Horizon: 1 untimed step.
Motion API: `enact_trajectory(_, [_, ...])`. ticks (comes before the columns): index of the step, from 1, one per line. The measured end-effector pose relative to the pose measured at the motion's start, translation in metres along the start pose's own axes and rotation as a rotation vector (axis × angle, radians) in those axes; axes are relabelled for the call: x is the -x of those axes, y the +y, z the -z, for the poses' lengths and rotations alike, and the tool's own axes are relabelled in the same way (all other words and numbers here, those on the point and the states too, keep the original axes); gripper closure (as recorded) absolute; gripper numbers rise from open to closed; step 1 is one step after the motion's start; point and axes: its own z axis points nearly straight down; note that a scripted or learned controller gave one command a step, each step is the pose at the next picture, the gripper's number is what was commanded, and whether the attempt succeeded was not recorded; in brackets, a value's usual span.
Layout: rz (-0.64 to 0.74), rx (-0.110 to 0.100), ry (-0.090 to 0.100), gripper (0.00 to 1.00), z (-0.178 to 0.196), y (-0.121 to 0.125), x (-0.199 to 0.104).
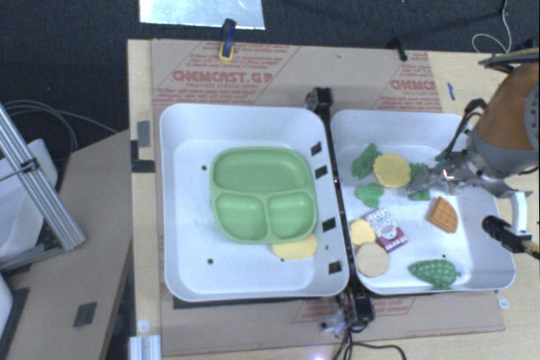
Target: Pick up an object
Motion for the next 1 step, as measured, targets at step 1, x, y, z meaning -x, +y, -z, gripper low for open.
enact_trajectory(1, [0.001, 0.003, 0.000, 1.00, 0.0113, 0.0011, 0.0003])
